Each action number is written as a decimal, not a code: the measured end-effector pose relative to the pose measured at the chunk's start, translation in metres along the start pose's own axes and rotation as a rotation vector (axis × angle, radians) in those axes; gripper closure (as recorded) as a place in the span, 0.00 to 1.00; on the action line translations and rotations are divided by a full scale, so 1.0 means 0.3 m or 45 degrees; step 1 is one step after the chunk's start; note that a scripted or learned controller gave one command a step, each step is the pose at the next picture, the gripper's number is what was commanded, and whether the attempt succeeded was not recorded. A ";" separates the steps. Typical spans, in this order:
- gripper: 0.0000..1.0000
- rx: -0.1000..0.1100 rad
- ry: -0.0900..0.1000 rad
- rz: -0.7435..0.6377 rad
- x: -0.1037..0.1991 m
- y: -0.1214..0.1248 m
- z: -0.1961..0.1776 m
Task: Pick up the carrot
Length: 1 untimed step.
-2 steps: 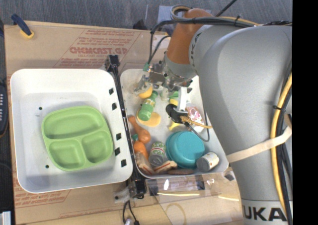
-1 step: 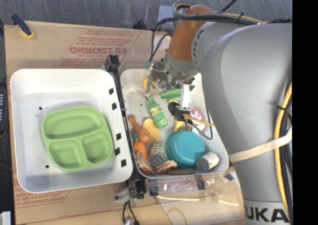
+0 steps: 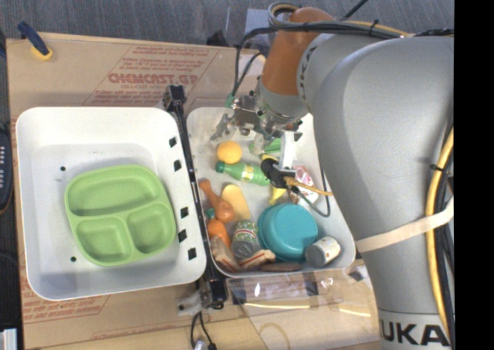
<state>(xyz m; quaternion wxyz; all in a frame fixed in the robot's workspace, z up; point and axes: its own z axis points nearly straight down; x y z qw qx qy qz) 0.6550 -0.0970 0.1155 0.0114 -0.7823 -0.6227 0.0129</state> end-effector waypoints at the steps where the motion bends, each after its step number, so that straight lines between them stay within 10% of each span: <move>1: 0.00 -0.023 0.010 0.395 -0.025 -0.090 0.087</move>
